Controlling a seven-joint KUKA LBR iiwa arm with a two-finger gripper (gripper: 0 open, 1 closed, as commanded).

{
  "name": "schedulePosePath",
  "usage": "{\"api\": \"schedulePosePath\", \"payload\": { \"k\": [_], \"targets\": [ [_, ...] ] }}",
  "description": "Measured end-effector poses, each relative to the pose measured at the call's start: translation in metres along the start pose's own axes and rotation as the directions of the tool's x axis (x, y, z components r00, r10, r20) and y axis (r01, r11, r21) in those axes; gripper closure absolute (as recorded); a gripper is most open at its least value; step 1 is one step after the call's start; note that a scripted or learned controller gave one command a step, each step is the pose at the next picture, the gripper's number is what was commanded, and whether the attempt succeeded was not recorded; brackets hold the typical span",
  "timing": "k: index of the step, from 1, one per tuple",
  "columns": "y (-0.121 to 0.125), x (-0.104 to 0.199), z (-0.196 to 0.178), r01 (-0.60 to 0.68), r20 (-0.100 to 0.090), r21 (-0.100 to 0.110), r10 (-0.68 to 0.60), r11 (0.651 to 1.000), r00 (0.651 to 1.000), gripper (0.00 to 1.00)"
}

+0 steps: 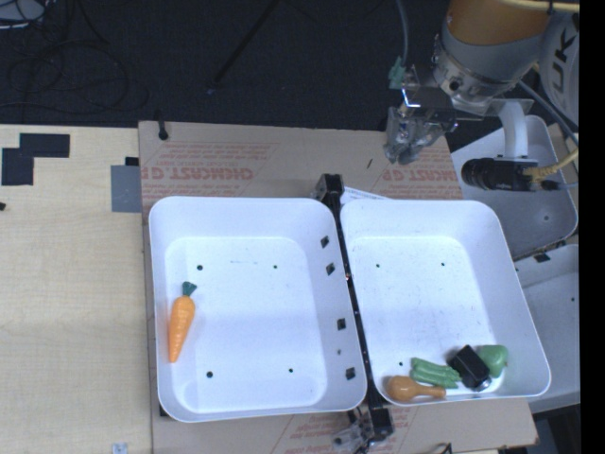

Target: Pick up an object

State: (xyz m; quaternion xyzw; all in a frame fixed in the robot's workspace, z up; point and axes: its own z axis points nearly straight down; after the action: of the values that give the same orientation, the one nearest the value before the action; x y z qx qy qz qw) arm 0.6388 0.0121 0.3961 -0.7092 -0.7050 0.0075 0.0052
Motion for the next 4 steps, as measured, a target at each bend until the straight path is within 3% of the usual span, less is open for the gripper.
{"api": "schedulePosePath", "payload": {
  "k": [1, 2, 3, 4],
  "targets": [
    [0.006, -0.043, 0.106, 0.001, -0.001, -0.005, -0.001, 1.0, 1.0, 1.0],
    [-0.004, -0.079, 0.063, 0.003, -0.001, -0.019, -0.003, 1.0, 1.0, 1.0],
    [-0.011, 0.008, -0.006, 0.015, -0.005, -0.023, -0.015, 1.0, 1.0, 1.0],
    [0.0, 0.018, 0.219, 0.006, -0.003, -0.003, -0.006, 1.0, 1.0, 1.0]
  ]
}}
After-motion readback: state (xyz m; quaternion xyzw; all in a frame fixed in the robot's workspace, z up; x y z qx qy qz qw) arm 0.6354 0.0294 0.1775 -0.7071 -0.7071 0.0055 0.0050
